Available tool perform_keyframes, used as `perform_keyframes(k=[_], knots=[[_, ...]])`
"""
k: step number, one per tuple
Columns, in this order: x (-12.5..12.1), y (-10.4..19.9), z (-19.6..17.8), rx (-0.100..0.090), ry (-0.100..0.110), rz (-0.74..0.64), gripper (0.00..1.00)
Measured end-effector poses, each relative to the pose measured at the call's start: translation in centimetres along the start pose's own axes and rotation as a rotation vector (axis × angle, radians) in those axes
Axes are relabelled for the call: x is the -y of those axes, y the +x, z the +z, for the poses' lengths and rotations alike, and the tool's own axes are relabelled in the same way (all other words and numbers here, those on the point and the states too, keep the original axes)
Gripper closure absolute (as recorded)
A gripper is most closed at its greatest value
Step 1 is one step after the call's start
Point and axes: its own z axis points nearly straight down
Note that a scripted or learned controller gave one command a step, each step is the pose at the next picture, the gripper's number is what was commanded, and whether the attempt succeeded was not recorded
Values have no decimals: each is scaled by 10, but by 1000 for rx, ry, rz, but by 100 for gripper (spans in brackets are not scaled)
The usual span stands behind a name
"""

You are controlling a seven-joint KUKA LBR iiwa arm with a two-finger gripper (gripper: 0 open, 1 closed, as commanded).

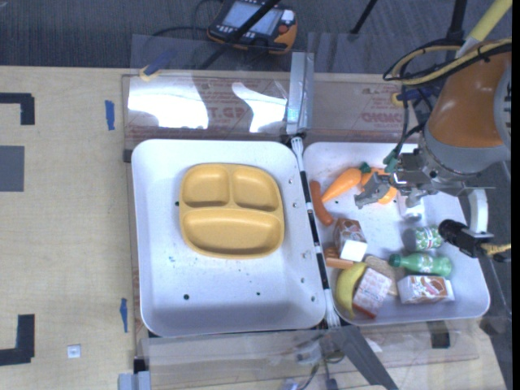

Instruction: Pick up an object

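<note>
Pale wood worktop (65,242) carries two white bins. Nearest, right bin (479,303) holds a red-white carton (425,288), green bottle (421,262), yellow fruit (348,287). Left bin (162,299) holds a yellow divided tray (231,210). Farther back, jaws (375,187) hover beside the carrot (341,184), apparently parted, nothing between them. Step: approach, no grasp yet. Next move likely calls for descending squarely over one object, then clamping.
</note>
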Motion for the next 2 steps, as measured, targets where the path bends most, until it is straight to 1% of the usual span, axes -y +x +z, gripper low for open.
perform_keyframes(k=[1,2], knots=[[-52,-49,68,3,-7,120,0],[-55,-62,112,-5,-6,101,0]])
